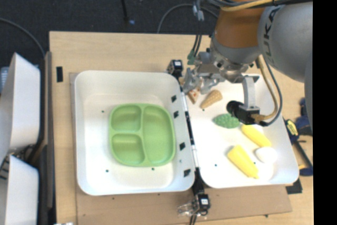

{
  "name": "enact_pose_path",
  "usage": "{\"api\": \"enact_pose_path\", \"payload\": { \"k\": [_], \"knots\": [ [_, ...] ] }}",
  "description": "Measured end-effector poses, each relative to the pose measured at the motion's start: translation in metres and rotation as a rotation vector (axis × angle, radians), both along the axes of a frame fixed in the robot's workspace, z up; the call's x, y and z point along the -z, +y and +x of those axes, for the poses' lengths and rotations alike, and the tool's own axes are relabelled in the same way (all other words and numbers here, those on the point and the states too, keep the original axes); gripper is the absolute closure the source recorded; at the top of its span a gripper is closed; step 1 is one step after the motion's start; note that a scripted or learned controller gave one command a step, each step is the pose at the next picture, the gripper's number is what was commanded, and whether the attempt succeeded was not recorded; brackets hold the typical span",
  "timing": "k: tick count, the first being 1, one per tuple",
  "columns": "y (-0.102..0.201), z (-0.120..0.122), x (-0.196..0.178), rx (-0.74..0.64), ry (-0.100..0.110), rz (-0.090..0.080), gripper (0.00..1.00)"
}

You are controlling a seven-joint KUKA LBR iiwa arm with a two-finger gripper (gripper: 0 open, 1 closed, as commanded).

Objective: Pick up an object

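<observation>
My gripper hangs over the far left corner of the right bin, under the orange-banded wrist. Just below it lie a small brown piece and a tan cone-shaped piece. Whether the gripper touches either one I cannot tell. Further right in the same bin lie a green leafy piece, two yellow pieces and a white egg-like thing.
The left bin holds a green divided plate in its middle. A ridge with black clips separates the two bins. The arm's bulk covers the right bin's far edge. Wooden bench surrounds the bins.
</observation>
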State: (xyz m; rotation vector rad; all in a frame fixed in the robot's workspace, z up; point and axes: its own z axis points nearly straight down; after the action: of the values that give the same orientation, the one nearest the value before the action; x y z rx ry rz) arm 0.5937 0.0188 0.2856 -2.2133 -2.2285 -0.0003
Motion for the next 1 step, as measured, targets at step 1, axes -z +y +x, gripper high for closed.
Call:
{"api": "enact_pose_path", "payload": {
  "k": [1],
  "knots": [
    [0.0464, -0.0275, 0.0051, 0.000, 0.000, 0.000, 1.00]
  ]
}}
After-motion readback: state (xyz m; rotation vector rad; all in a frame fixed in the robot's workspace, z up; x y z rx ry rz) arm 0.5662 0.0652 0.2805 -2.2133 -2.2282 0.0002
